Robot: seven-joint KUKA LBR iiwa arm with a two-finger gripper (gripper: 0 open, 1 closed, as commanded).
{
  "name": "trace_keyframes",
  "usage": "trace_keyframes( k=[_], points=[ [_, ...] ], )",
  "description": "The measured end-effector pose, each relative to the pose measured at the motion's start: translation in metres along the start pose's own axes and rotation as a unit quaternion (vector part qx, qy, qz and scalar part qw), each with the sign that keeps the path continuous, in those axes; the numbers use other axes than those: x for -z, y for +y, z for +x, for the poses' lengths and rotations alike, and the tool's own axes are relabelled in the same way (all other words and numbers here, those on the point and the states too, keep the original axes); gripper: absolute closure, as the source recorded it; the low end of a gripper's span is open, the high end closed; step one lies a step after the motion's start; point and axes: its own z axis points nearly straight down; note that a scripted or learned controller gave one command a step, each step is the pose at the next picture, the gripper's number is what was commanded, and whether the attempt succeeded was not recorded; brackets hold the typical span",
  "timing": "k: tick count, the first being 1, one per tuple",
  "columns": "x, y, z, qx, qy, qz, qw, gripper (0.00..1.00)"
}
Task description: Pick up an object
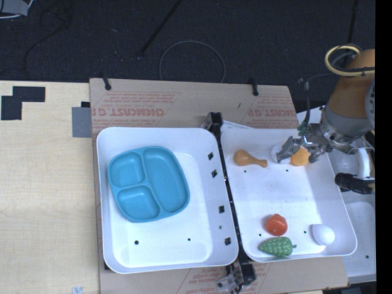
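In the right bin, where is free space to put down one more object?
The right bin is bare in its middle, between the drumstick above and the tomato below. Its near edge is crowded: tomato, grapes, egg. The gripper occupies the far right corner.

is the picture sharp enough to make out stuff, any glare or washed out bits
Camera view: mostly sharp, the blue tray and red toy read clearly; the white egg nearly washes into the bright right bin; the gripper looks slightly soft; the floor above is dark.
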Motion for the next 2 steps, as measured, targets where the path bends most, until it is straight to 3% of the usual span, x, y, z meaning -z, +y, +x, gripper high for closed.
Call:
trace_keyframes(
  k=[1,2],
  points=[
    [-0.044,0.001,-0.002,-0.001,0.0,0.0,1.0,0.0],
    [-0.03,0.002,-0.002,-0.001,-0.001,-0.002,1.0,1.0]
  ],
)
